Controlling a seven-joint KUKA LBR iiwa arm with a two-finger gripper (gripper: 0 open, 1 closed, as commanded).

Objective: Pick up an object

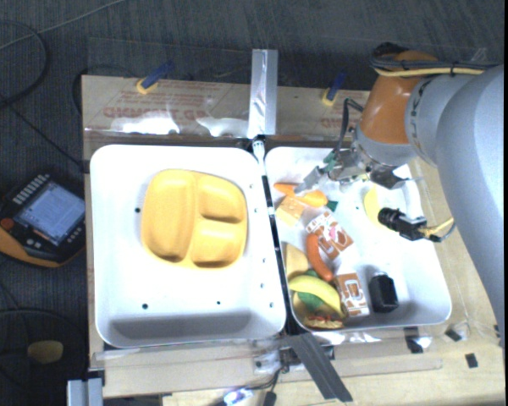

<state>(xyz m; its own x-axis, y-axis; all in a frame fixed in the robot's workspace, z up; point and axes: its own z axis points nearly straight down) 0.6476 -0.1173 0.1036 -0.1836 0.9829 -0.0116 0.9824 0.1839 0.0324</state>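
Two white bins [102, 227] sit side by side; the gripper [343, 163] hangs over the right bin's rear, jaw state indiscernible. Just beside it, an orange packet [300, 201] lies with its long axis running left-right, near a sausage [319, 258] angled front-to-back.

Handheld pendant [44, 218] on dark carpet left of bench; blue clamps [155, 76] at bench's far edge

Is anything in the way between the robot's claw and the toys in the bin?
Nothing visible blocks it. The gripper hangs over the far end of the right bin, and the pile of toy food lies open below and nearer the camera, with only bare bin floor between them.
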